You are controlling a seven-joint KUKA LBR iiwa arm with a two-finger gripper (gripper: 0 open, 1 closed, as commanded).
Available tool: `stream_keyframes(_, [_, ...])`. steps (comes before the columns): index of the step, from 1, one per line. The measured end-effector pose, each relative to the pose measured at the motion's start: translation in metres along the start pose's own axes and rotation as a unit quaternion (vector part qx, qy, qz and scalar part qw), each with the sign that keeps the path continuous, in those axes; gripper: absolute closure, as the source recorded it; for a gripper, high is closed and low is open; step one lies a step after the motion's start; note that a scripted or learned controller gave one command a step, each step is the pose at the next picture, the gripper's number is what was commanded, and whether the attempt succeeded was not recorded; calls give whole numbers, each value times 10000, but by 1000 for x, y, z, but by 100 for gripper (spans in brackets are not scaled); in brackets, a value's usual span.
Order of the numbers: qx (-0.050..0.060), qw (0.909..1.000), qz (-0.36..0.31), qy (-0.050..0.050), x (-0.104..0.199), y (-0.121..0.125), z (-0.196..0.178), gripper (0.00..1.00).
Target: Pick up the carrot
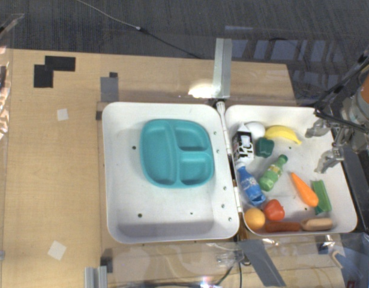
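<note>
At the right edge of the frame the gripper hangs spread and empty, above-right of the carrot.

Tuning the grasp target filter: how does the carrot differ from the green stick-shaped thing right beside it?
The carrot is orange and tapered, wide at one end and narrowing toward the other; the green stick is green with roughly even width. The carrot lies more slanted across the right bin; the green stick runs closer to the bin's right wall. Both lie flat, side by side, below the hand.
</note>
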State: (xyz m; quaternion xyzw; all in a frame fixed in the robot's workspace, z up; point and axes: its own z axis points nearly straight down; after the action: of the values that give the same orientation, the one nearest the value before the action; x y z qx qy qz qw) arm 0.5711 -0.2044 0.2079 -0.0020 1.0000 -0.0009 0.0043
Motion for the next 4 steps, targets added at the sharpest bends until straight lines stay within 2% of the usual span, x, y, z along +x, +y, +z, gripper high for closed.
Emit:
stream_keyframes(1, [14, 9986, -525, -44, 16, 24, 117, 0])
stream_keyframes(2, [5, 9961, -881, -24, 67, 62, 116, 0])
stream_keyframes(3, [17, 9958, -912, -68, 63, 63, 103, 100])
stream_keyframes(4, [22, 9814, -1920, -59, 57, 89, -70, 100])
